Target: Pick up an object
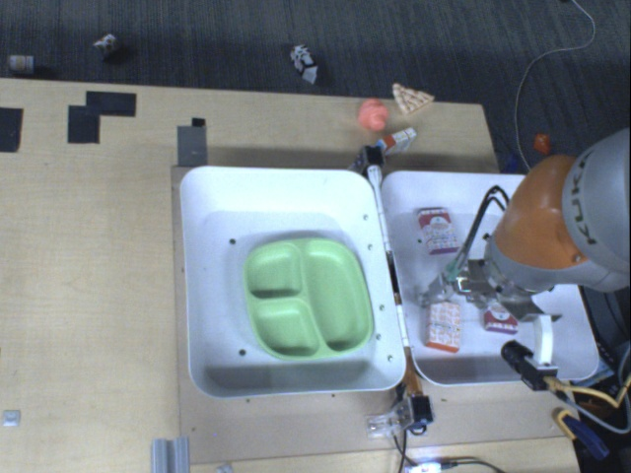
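Arm [552, 227] reaches in from right, wrist bent down over right bin [582, 358]. Gripper [455, 286] low beside packet [445, 325]; finger state unclear.

flat red-white packet [445, 325] in right bin [567, 190]

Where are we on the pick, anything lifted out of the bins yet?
Nothing looks picked yet. The arm is low over the right bin, gripper down between the red-and-white packet and the small packet behind it; both lie flat on the bin floor. The green tray sits in the left bin. The grasp and the lift are left.
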Tool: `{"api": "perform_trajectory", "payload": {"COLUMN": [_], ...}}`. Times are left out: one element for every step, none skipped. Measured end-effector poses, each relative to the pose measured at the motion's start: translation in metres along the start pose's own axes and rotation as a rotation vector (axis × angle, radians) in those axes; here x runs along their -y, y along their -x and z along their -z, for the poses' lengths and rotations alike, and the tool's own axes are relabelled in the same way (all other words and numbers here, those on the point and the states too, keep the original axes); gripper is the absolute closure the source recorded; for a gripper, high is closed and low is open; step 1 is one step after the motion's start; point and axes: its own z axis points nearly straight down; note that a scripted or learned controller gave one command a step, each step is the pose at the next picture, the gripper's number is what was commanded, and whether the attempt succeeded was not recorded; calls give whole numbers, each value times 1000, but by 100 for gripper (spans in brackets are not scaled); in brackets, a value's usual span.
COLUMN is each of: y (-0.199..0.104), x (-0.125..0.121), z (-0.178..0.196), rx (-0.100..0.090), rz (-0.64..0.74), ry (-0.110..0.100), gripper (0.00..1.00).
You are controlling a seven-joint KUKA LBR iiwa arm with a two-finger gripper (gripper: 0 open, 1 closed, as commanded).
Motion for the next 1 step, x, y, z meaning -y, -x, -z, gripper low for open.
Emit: {"api": "perform_trajectory", "payload": {"y": [0], "x": [-2], "z": [11], "rx": [1], "rz": [1], "ry": [6], "gripper": [100]}}
